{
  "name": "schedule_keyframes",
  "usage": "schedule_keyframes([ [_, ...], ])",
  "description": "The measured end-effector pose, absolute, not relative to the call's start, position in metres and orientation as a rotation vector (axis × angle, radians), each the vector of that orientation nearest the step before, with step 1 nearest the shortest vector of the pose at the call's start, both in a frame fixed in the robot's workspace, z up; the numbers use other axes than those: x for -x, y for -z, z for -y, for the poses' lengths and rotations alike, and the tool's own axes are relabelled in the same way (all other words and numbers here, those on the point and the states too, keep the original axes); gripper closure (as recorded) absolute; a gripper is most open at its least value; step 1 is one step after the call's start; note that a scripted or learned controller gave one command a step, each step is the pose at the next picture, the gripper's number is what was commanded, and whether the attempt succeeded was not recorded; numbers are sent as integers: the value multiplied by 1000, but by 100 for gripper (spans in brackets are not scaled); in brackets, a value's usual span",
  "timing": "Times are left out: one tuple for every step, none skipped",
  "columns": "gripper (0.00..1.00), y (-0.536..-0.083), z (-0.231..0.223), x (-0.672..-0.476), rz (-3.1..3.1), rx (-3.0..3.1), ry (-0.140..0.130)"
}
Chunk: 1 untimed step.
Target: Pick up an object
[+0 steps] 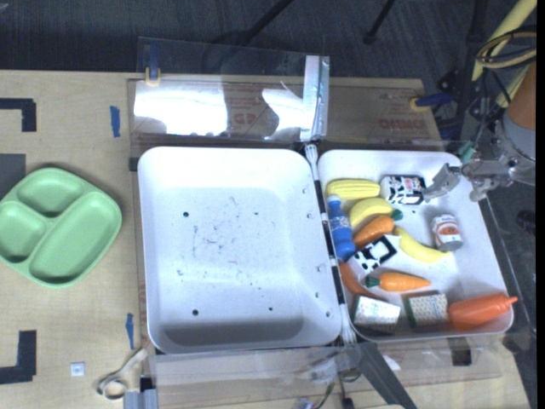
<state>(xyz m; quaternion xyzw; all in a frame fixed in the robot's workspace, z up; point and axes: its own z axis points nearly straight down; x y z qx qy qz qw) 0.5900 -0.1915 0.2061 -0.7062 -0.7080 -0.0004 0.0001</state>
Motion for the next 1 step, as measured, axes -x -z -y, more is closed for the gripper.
schedule_keyframes([
  [0, -118, 157, -548, 2210, 2253, 19],
])
